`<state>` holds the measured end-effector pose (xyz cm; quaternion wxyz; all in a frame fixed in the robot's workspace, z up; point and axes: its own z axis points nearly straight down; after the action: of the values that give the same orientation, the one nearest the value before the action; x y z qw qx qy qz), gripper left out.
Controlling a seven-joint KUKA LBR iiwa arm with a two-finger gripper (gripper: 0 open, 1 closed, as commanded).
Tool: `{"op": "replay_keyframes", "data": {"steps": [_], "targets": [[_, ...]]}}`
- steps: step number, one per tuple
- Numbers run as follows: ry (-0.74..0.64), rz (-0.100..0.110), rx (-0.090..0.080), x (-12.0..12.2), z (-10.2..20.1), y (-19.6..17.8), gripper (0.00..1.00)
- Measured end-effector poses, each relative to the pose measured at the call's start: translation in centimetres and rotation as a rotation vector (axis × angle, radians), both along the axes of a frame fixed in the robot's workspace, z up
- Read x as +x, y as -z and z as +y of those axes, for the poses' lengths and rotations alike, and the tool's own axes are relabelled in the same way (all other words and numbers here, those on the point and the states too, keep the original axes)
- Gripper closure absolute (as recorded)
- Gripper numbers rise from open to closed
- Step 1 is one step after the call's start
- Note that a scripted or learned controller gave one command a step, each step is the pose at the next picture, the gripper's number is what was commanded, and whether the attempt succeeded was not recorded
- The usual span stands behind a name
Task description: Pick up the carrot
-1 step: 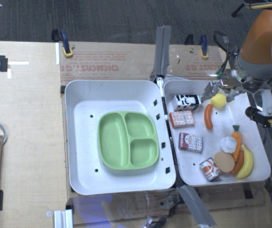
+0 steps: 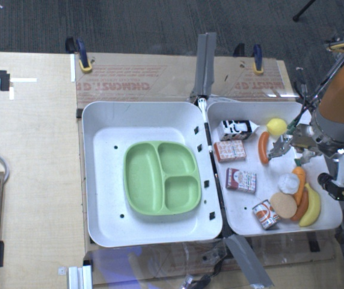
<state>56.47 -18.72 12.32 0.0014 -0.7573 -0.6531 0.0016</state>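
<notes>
The carrot (image 2: pixel 301 192) lies near the right bin's (image 2: pixel 244 223) right edge, toward its front right corner, wedged between a yellow banana (image 2: pixel 312 208) on its outer side and a round bun (image 2: pixel 284 205) and a white lump (image 2: pixel 289 183) on its inner side; that crowding probably leaves only its upper end free to grasp. The gripper (image 2: pixel 289 146) hangs just behind that end, beside the lemon (image 2: pixel 276 126) and sausage (image 2: pixel 264 147), holding nothing; how wide its jaws stand I cannot tell; the green tray (image 2: pixel 162 177) sits alone in the left bin (image 2: pixel 100 179).

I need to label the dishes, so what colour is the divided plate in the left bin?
Light green, plain, seen clearly in the camera view: the divided plate.
</notes>
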Motion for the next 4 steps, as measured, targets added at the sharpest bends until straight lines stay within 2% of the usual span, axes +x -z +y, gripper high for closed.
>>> {"op": "replay_keyframes", "data": {"steps": [1,2,3,4], "targets": [[0.066,0.001,0.009,-6.0,-1.7,3.2,0.00],[0.069,-0.001,0.003,-5.9,-1.9,2.3,1.00],[0.076,-0.003,0.000,-4.3,0.4,2.0,1.00],[-0.187,-0.004,0.000,-3.7,6.2,-7.9,1.00]]}}
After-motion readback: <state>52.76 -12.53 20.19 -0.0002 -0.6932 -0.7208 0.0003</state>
